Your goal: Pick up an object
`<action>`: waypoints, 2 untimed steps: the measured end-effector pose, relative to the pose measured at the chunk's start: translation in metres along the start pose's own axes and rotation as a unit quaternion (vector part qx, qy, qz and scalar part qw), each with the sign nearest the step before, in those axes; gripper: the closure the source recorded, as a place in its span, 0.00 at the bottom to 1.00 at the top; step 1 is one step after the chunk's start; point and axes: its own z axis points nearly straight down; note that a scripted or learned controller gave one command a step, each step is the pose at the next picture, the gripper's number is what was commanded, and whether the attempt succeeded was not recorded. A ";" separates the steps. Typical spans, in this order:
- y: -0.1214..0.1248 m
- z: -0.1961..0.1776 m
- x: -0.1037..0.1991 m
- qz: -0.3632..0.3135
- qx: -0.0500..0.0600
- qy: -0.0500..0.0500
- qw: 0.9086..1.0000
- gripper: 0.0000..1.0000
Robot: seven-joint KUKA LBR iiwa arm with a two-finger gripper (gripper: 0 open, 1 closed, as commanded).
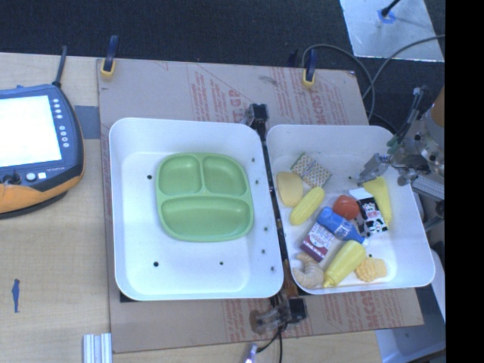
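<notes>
Near edge of the desk (53, 278): two white bins side by side on a cardboard sheet (227, 89).

Left bin (136, 271) holds a green divided plate (204, 197), lying flat near its middle.

Right bin (412, 271) holds the clutter. Nearest: a yellow bottle (344, 262) tilted, a ridged orange piece (370, 268) just beside it, a tan lump (306, 273) at the left. Then a blue packet (327, 233), a red ball (346, 206), a black-and-white carton (370, 214), a corn cob (306, 205), a pale yellow piece (289, 187), a banana-like piece (380, 195). Farthest, a checkered pad (311, 170).

Tool (372, 170) enters from the right, low over the right bin's far-right corner, its tip just above the banana-like piece. Fingers too small and blurred; cannot tell how far open. Nothing seen between them.

Far left, a tablet pendant (34, 146) lies on the desk.
</notes>
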 end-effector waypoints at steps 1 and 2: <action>0.024 0.053 0.019 -0.001 0.001 0.000 1.000 0.00; 0.078 0.069 -0.001 0.000 -0.001 0.000 1.000 0.00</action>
